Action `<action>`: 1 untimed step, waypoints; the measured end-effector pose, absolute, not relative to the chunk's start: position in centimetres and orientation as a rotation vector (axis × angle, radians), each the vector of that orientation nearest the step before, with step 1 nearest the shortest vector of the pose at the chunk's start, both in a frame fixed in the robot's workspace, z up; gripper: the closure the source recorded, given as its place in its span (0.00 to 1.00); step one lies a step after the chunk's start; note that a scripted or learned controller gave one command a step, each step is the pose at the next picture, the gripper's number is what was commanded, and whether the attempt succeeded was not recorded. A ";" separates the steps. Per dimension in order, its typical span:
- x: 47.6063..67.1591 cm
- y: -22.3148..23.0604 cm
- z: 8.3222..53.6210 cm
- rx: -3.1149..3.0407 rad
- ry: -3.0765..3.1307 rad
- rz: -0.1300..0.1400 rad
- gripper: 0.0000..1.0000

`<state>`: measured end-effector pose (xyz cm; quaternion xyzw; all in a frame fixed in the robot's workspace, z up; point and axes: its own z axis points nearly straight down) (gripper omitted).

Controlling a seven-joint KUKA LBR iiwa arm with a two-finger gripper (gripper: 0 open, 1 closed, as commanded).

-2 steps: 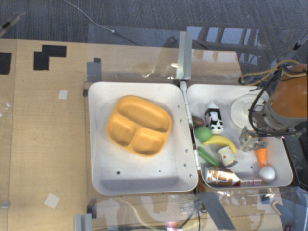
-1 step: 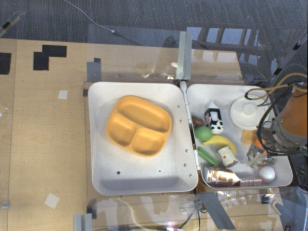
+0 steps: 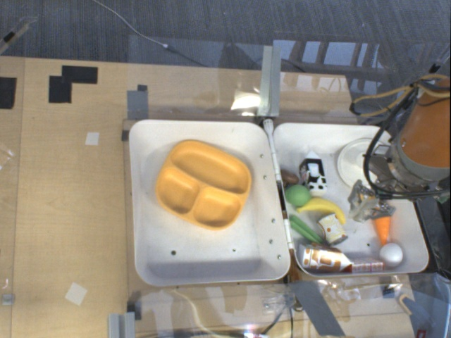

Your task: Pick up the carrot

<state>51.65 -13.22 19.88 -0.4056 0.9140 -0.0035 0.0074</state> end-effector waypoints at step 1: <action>51.3 -16.5 14.4 -1.559 2.724 -0.001 1.00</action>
